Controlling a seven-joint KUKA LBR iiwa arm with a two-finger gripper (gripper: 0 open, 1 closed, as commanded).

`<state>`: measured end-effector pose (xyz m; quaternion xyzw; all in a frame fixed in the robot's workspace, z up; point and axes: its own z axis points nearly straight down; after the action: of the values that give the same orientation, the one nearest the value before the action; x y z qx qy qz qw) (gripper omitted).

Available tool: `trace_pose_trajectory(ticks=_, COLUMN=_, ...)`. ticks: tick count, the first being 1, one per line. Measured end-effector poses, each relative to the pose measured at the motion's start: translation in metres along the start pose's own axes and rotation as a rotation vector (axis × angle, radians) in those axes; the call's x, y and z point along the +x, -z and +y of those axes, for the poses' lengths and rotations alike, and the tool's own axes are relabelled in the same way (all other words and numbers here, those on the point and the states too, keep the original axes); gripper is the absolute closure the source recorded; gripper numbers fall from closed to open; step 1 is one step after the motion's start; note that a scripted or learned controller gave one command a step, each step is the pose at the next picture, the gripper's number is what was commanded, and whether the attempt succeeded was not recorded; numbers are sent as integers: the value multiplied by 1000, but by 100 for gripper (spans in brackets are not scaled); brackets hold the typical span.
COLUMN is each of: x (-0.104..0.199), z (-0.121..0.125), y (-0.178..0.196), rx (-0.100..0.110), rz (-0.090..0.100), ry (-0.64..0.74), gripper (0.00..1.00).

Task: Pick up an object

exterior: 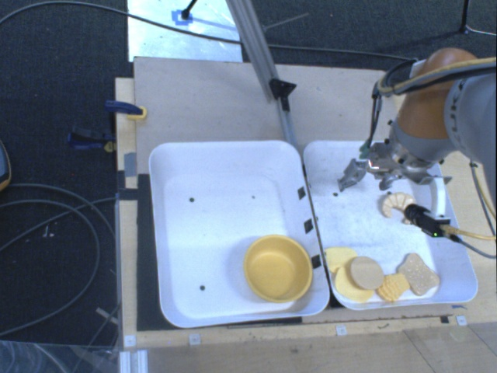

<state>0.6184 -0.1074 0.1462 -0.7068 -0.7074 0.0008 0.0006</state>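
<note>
Right bin (pixel 326 158) floor bare (food (pixel 380 274) crowds near rim).

A pale wooden counter (pixel 210 99) is sitting on dark carpet (pixel 54 68), with grey cables (pixel 46 231) looping across the floor at left.

The two bins (pixel 225 162) are showing smooth white plastic with a soft sheen. The bowl (pixel 278 267) is presenting smooth yellow plastic, slightly glossy. The bench top (pixel 210 99) is appearing as matt, pale board, like unfinished wood fibre. The floor covering (pixel 54 68) is looking like dark, rough-textured carpet. The pole (pixel 252 33) is showing brushed grey metal. The arm (pixel 435 99) is displaying a glossy orange band and smooth grey casing. The biscuits (pixel 392 280) are looking dry, matt and slightly rough.
</note>
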Motion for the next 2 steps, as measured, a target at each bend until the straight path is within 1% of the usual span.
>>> trace_pose_trajectory(ticks=1, x=0, z=-1, y=-52, rx=2, rz=0, ry=-1, gripper=0)
trace_pose_trajectory(ticks=2, x=0, z=1, y=-39, rx=-5, rz=-1, ry=-1, gripper=100)
